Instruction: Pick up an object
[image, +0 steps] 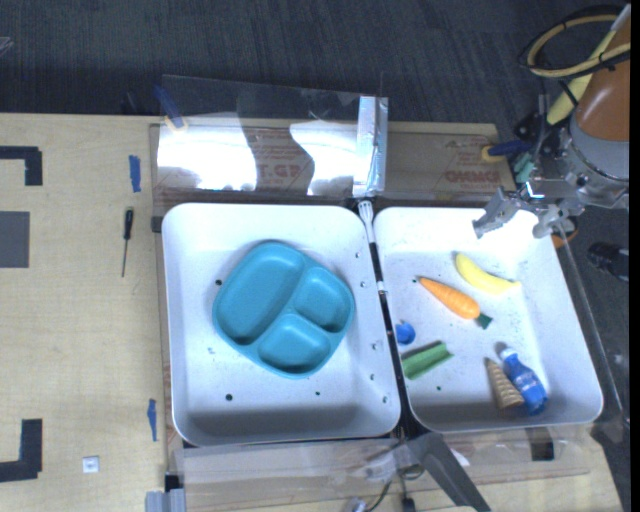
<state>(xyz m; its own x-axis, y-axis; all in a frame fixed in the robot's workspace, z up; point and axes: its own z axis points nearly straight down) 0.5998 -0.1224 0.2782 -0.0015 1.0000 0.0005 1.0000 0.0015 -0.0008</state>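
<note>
- Your claw (517, 221) hangs released, fingers spread, gripping nothing, at the right bin's (580, 400) 1 o'clock corner.
- Banana (483, 273) lies near it, toward 7 o'clock.
- No legible writing.

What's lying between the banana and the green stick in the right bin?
In the camera view, the carrot lies between the banana and the green stick, angled across the right bin floor.

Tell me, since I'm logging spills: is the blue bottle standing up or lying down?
Lying down. The blue bottle rests on its side on the right bin floor, beside the brown cone.
</note>
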